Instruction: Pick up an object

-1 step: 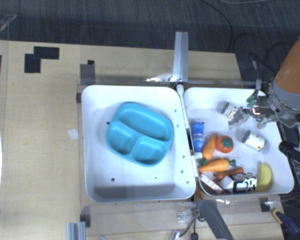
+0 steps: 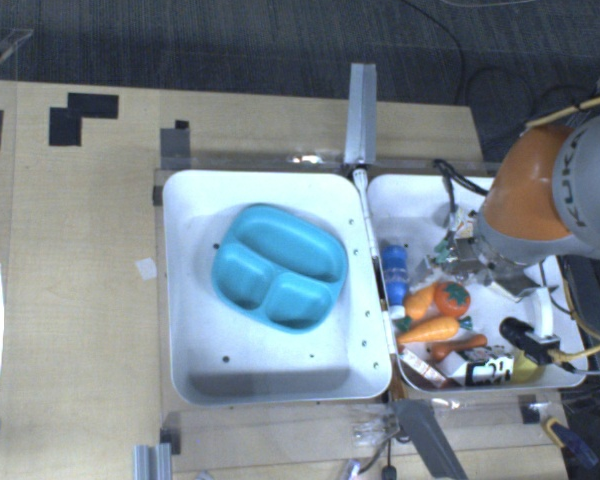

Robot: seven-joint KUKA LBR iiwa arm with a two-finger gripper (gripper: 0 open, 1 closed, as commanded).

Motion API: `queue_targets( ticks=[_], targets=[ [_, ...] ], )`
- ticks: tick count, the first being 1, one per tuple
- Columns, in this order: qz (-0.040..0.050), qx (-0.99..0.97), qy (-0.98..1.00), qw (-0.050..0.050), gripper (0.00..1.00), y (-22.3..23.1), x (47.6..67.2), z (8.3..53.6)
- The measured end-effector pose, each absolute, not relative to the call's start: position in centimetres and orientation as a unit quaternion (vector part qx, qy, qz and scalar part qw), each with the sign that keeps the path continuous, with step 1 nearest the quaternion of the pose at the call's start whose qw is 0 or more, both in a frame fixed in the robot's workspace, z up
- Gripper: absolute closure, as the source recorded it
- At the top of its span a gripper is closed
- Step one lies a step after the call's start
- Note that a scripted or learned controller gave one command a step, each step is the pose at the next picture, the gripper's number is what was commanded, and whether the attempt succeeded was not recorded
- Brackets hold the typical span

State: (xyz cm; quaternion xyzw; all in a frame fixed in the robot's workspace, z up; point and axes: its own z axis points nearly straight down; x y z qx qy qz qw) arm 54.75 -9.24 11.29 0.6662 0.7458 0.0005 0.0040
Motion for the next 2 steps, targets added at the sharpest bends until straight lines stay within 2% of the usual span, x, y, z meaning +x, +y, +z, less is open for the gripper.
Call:
queue_targets(
  ticks=[1, 2],
  targets=[
    [0.0028, 0.665, 0.746, 0.005, 1.0, -9.1, 55.0, 12.4],
    [0.0023, 0.704, 0.71, 0.002, 1.0, -1.9, 48.8, 26.3]
  ],
)
